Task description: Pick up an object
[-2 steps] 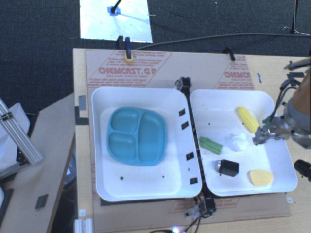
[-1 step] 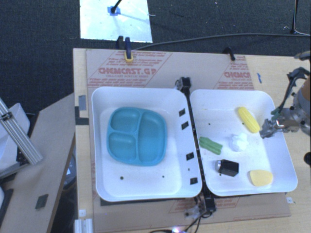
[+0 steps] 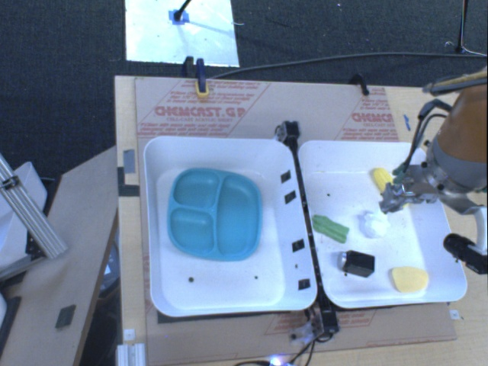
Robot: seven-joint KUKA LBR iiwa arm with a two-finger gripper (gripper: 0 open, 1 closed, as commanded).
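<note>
Overhead view of a robot arm reaching from the right into the right-hand one of two shallow white bins on a bench

The left bin holds a blue divided plate lying flat near its middle. The right bin holds five small things: a yellow piece near the gripper, a white lump just below the gripper, a green block by the bin's left wall, a black block below that, and a pale yellow sponge-like piece in the lower right corner. The gripper hangs low between the yellow piece and the white lump, close to both. Nothing can be seen between its fingers, and whether the jaws are released or clenched cannot be told from this angle
</note>
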